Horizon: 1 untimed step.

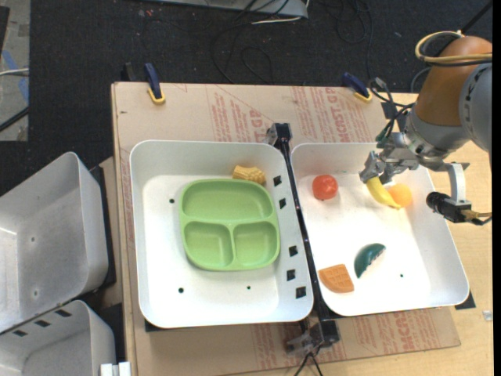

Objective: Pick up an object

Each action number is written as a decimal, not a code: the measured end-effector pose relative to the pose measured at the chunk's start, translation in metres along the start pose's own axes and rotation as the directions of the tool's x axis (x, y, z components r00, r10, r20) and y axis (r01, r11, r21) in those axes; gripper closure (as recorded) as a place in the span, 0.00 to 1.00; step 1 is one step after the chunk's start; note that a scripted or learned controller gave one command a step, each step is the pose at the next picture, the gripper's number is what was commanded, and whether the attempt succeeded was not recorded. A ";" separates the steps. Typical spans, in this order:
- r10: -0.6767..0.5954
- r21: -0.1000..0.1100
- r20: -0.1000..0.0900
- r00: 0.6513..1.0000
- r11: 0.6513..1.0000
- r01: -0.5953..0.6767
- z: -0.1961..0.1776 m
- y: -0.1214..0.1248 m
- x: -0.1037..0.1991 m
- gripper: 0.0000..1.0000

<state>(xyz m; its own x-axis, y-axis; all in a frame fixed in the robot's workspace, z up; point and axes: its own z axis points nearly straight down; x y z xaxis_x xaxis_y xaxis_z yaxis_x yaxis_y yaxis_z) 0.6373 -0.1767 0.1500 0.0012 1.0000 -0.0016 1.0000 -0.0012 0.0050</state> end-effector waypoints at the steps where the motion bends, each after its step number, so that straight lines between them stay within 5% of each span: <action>1: -0.004 -0.002 0.001 1.000 1.000 0.004 -0.054 0.002 0.000 1.00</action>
